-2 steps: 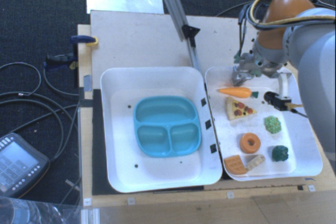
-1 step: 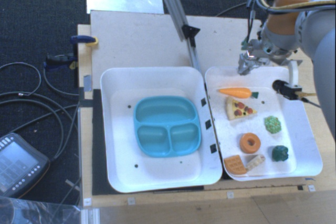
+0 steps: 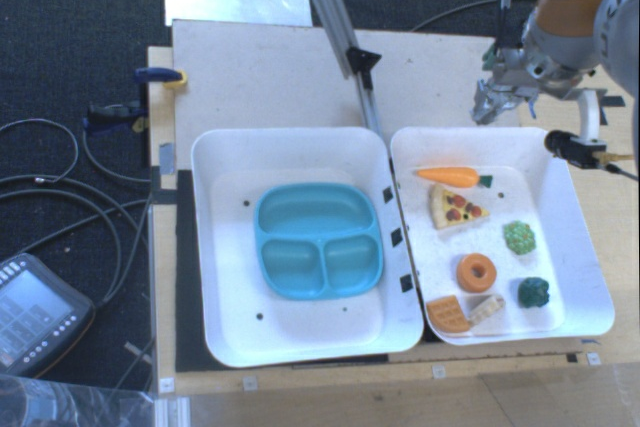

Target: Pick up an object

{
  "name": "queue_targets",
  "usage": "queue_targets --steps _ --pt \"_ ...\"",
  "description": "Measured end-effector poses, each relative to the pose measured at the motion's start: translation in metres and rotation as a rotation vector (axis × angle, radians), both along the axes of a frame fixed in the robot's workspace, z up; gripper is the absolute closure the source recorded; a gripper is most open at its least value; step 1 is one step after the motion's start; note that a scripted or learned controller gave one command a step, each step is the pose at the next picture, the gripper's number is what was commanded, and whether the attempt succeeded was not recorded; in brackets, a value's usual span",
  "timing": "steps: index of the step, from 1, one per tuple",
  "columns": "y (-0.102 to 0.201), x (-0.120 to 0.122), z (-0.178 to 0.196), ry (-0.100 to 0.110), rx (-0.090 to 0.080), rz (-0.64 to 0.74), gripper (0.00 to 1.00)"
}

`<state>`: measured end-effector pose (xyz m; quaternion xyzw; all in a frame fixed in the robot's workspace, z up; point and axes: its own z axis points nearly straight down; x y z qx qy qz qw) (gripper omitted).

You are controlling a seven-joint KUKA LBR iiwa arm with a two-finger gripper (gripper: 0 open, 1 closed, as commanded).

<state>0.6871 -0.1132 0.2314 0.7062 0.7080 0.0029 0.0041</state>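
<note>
The right bin (image 3: 575, 215) holds several toy foods: an orange carrot (image 3: 450, 176), a pizza slice (image 3: 455, 209), a light green broccoli (image 3: 518, 237), an orange doughnut (image 3: 477, 272), a dark green broccoli (image 3: 533, 292), a waffle piece (image 3: 448, 314) and a small beige piece (image 3: 487, 307). My gripper (image 3: 487, 107) hangs above the bench just beyond the far rim of the right bin, up and right of the carrot. Nothing shows between its fingers.
The left bin (image 3: 225, 215) holds a blue divided plate (image 3: 320, 240). A grey metal pole (image 3: 335, 10) slants across the back of the bench down to the gap between the bins. Cables and a pendant lie on the floor at left.
</note>
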Motion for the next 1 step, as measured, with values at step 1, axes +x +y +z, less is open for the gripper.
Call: queue_targets --steps 1 --pt "-0.0001 0.0018 0.0554 0.0 0.0 0.004 1.0"
